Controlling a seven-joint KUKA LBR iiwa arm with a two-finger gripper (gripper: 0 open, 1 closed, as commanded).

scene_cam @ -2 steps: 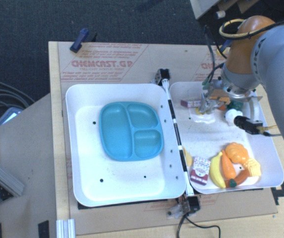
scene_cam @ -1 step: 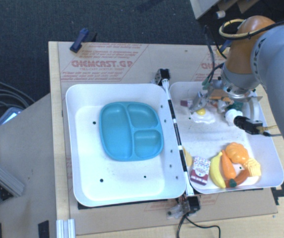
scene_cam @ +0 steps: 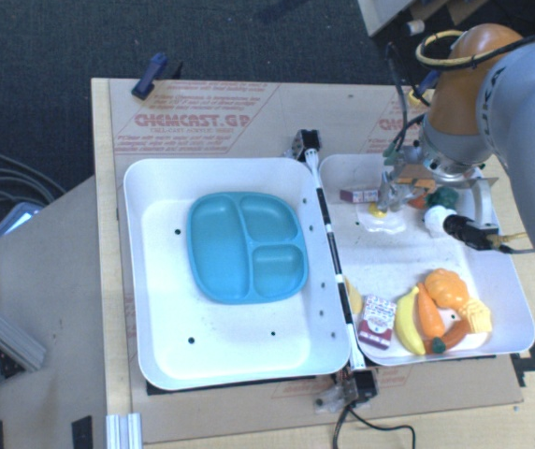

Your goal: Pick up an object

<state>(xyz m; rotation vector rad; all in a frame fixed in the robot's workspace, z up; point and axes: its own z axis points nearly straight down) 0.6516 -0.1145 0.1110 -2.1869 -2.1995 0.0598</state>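
My gripper (scene_cam: 388, 195) hangs low over the far part of the right bin (scene_cam: 492, 279). Right under its tip lies a small yellow piece (scene_cam: 378, 211) on a pale patch. A short brown and purple bar (scene_cam: 355, 195) rests just to its left. A white and green object (scene_cam: 436, 217) sits to its right, beside a black part of the arm. At the bin's near end lie a banana (scene_cam: 408, 325), a carrot (scene_cam: 427, 318), an orange toy (scene_cam: 445, 288) and a small red and white carton (scene_cam: 377, 320).
The left bin (scene_cam: 155, 279) holds a blue divided plate (scene_cam: 247, 247). The grey arm with its orange band (scene_cam: 464, 73) crosses the upper right corner. A black clamp (scene_cam: 307, 142) sits where the bins meet at the far side. Cables run off the bench's left.
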